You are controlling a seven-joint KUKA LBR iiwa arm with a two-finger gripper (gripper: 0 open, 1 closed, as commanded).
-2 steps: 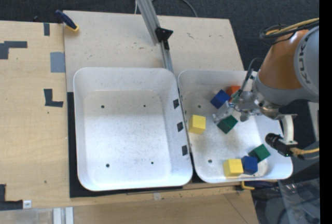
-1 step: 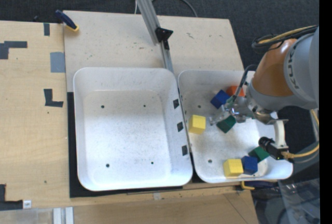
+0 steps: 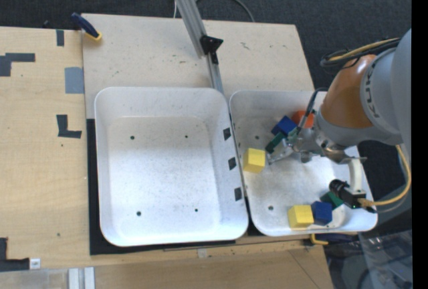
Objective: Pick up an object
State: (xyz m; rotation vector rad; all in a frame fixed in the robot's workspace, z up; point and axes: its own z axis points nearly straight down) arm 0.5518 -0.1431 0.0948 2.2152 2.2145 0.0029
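bench: pale wood (image 3: 40,147), bearing two white bins side by side
left bin (image 3: 107,107): bare white floor
right bin (image 3: 244,107): holds the blocks
gripper (image 3: 279,152): low in right bin, beside yellow cube (image 3: 255,160) and blue block (image 3: 284,126); grip state cannot be told
near corner: second yellow block (image 3: 301,215) touching blue cube (image 3: 322,212)

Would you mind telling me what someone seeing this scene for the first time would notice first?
The grey arm with its orange band catches the eye, reaching from the right over the right bin, its hand low among small blocks. A yellow block lies just left of the hand, a blue block just above it, and a yellow and blue pair near the bin's front edge. The left bin looks bare beside it.
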